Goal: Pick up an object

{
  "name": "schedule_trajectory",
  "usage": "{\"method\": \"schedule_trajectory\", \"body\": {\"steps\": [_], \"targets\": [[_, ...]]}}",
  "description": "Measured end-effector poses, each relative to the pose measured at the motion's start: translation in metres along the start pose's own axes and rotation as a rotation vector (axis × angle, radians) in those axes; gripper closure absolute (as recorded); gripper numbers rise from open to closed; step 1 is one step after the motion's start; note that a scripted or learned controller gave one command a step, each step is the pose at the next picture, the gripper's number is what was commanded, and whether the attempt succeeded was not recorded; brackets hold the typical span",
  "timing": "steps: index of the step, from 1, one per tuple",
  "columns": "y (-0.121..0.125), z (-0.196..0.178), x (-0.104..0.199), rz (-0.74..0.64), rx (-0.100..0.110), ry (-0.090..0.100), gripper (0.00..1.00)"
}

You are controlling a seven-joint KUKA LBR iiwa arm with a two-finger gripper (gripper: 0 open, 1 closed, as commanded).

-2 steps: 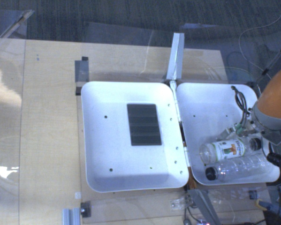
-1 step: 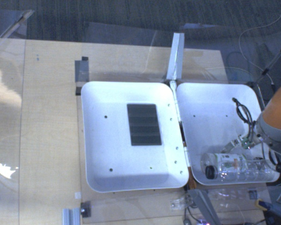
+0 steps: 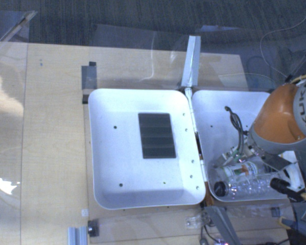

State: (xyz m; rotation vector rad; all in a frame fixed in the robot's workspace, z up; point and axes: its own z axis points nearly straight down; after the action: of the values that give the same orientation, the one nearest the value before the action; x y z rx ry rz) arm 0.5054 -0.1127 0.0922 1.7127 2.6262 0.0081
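White plastic forms two shallow bins that I see from above, set side by side on a pale wooden bench (image 3: 50, 137). The left bin (image 3: 107, 152) is the larger in my view, with rounded corners, and a dark rectangular pad (image 3: 157, 135) lies flat near its middle, ribbed into three bands. The right bin (image 3: 214, 116) sits just beside it, their rims nearly touching along a shared edge. A grey metal strip (image 3: 191, 60) stands at the far end of that seam.

My arm (image 3: 283, 119) enters from the right, its orange band filling much of the space over the right bin. Below it the gripper (image 3: 238, 154) hangs low over the near part of that bin. Its fingertips are lost among cables and glints, and I cannot tell how they stand.

A clear plastic bottle (image 3: 244, 180) with a dark cap (image 3: 220, 189) lies on its side along the near wall of the right bin, cap pointing toward the left bin. The gripper is just above or beside the bottle; I cannot tell whether they touch.

A thin black cable (image 3: 233, 119) curls over the bin floor beside the arm.
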Motion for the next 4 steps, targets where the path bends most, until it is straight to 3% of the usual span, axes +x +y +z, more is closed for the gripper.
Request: {"method": "schedule_trajectory", "body": {"steps": [1,2,3,4], "targets": [[0.004,-0.013,-0.002,-0.001,-0.011,-0.007,1.0],[0.004,-0.013,-0.002,-0.001,-0.01,-0.007,0.0],[0.033,0.002,0.004,0.023,-0.007,-0.006,0.0],[0.071,0.003,-0.018,-0.002,-0.006,-0.005,0.0]]}}
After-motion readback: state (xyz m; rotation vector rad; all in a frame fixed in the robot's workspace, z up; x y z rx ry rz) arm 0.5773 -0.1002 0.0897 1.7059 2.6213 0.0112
